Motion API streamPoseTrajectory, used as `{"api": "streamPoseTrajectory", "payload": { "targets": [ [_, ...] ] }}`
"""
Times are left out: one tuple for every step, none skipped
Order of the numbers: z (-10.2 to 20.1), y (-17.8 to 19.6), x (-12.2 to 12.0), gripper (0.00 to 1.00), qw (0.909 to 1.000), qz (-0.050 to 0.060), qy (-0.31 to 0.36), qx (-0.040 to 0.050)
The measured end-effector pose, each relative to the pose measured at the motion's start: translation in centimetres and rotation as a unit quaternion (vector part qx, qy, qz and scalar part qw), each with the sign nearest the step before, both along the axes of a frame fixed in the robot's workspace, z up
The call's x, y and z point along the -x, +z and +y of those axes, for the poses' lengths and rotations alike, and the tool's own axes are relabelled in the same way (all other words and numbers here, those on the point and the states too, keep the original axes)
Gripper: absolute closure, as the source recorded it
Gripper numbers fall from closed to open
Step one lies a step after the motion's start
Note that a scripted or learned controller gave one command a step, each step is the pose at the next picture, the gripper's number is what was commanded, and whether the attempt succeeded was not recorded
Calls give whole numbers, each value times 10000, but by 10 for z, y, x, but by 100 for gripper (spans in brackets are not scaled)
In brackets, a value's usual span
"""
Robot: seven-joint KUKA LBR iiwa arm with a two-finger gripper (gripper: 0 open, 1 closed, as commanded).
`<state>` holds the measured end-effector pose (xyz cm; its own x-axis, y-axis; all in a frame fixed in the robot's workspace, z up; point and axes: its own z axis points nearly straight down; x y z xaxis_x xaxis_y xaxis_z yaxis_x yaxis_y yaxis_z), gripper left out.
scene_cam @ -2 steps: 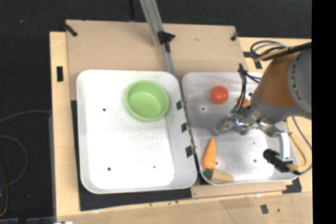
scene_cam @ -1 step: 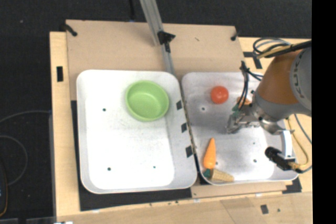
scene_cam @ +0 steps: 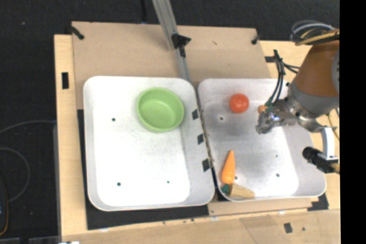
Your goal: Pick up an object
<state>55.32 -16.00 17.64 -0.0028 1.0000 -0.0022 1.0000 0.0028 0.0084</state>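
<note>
Your wooden bench [scene_cam: 131, 54] carries two white bins: the left bin [scene_cam: 103, 180] holds a green bowl [scene_cam: 160, 110]; in the right bin [scene_cam: 286, 180] the gripper [scene_cam: 265, 123] hovers beside a red ball [scene_cam: 239, 103], a toy carrot [scene_cam: 228, 166] near the front.

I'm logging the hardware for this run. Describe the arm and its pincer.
The arm is grey with a broad orange band above the wrist. Dark cables run down alongside it toward the small, metallic grey pincer. A black fitting sits below the wrist.
</note>
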Motion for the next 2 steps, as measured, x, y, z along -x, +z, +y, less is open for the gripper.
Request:
{"api": "streamPoseTrajectory", "payload": {
  "targets": [
    [-1, 42, -1, 100, 10000, 30, 2, -4],
    [53, 56, 5, 100, 10000, 36, 4, -15]
  ]
}}
